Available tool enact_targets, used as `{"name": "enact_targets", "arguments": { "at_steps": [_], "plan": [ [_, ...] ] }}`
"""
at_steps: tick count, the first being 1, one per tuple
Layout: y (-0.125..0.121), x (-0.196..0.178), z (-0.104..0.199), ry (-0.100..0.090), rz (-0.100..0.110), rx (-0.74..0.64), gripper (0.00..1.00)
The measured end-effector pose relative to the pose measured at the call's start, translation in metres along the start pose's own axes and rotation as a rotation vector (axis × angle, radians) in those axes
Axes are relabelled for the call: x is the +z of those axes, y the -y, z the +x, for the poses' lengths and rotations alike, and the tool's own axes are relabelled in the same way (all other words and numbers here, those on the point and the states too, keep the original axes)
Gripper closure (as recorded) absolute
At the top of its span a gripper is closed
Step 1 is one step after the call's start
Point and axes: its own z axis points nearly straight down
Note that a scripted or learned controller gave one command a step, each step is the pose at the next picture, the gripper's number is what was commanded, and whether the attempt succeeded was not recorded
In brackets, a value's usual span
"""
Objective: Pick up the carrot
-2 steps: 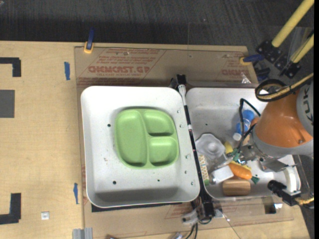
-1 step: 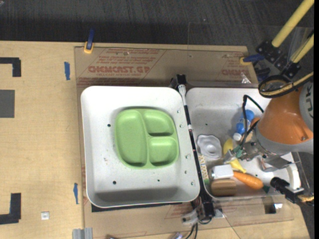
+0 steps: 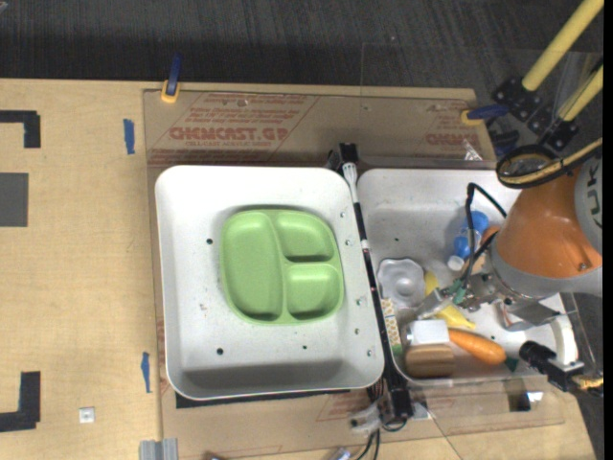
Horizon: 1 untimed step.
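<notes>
The orange carrot lies in the right bin near its front edge, pointing right, with its green stem end at the far right. My gripper hangs low over the bin just behind the carrot, under the orange-banded wrist. The wrist hides much of the gripper. Nothing shows between the gripper and the carrot.
A brown block and a white piece lie just left of the carrot. A clear cup, a yellow item and a blue item sit further back. The left bin holds a green divided plate.
</notes>
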Motion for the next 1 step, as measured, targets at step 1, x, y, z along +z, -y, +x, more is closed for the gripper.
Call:
{"name": "enact_targets", "arguments": {
  "at_steps": [1],
  "plan": [
    [0.0137, 0.0116, -0.0351, -0.018, 0.016, -0.302, 0.00]
  ]
}}
